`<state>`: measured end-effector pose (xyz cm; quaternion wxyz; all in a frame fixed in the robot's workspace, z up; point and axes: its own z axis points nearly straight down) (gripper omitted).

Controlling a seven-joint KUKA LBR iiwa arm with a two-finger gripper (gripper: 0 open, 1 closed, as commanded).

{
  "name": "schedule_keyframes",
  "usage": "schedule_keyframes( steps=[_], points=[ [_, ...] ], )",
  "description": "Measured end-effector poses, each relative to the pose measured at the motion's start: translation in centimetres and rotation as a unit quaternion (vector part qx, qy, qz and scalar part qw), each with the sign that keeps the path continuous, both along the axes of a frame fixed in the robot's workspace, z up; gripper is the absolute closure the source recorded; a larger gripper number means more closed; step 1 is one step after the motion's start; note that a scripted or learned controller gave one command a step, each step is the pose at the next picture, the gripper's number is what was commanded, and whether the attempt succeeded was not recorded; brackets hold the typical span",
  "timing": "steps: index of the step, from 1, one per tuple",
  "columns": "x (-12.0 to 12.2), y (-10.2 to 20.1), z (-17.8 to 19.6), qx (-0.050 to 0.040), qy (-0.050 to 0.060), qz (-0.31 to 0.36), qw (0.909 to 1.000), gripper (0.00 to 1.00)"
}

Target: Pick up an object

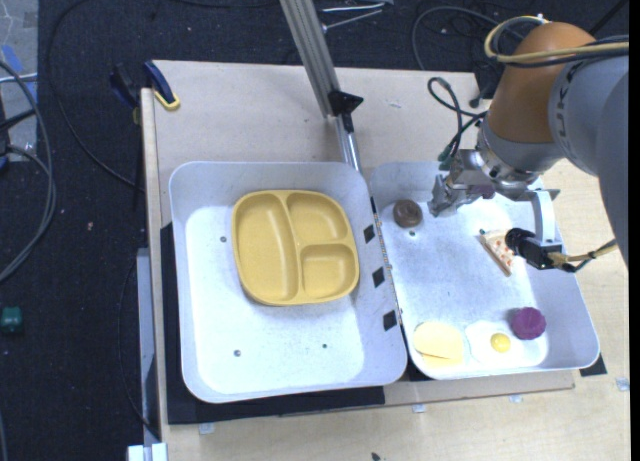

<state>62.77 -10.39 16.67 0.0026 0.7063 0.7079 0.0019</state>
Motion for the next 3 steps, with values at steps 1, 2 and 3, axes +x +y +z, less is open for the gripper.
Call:
schedule_keyframes(
  steps=[1, 2, 3],
  points=[
    [1.0, 0.3, 5.9, -0.0001, 0.0, 0.001, 1.0, 1.0],
    [1.5, 0.6, 12.3, -0.0003, -0.001, 0.001, 1.0, 1.0],
    [-0.7, 5.2, 10.4, 0.0008, 0.005, 0.002, 1.0, 1.0]
  ],
)
